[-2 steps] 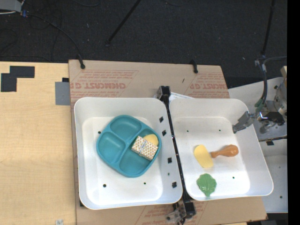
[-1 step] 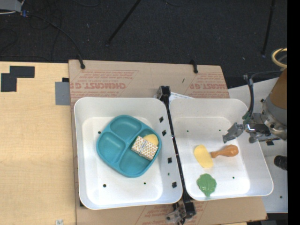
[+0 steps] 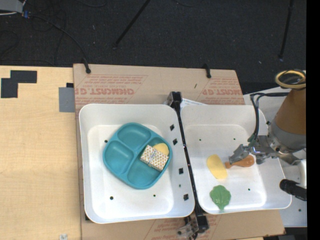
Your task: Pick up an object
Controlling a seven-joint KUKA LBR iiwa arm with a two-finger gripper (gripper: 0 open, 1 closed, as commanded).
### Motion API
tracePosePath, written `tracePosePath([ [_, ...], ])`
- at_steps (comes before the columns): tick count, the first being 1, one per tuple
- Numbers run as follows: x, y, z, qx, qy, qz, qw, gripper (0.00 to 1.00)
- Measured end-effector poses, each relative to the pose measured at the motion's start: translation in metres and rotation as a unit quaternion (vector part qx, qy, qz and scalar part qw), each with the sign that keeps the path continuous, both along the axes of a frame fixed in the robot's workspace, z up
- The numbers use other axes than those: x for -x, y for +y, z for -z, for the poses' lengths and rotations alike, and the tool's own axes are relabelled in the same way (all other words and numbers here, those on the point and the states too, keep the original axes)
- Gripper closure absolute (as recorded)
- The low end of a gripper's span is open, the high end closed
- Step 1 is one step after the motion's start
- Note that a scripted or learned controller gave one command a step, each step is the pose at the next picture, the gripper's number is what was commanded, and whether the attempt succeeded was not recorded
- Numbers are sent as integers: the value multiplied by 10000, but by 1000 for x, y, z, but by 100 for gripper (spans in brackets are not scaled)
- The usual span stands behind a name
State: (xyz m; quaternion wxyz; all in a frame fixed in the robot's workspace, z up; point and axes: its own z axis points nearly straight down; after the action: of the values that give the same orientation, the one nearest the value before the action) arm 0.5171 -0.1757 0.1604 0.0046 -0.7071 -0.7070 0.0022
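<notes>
In the right bin [image 3: 220, 129] lie a pale yellow lump [image 3: 216, 167], a green leafy piece [image 3: 220, 196] near the front wall, and a small orange piece [image 3: 244, 161]. My gripper [image 3: 242, 154] is low in this bin at its right side, directly over and touching the orange piece. The arm's grey wrist and orange band [image 3: 292, 115] reach in from the right and hide the bin's right wall.
The left bin [image 3: 95, 184] holds a teal divided plate [image 3: 122, 156] with a patterned square packet [image 3: 154, 157] and a yellow item [image 3: 162, 148] on it. A black divider [image 3: 181, 154] runs between the bins. Cardboard [image 3: 150, 86] lies behind them.
</notes>
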Motion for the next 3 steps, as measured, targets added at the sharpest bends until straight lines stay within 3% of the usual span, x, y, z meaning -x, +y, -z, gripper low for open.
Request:
tracePosePath([
  [1, 9, -6, 55, 1, -7, 2, 10000, 0],
  [2, 8, -7, 42, 7, -21, 19, 10000, 100],
  [3, 11, -2, -1, 17, -54, -9, 10000, 100],
])
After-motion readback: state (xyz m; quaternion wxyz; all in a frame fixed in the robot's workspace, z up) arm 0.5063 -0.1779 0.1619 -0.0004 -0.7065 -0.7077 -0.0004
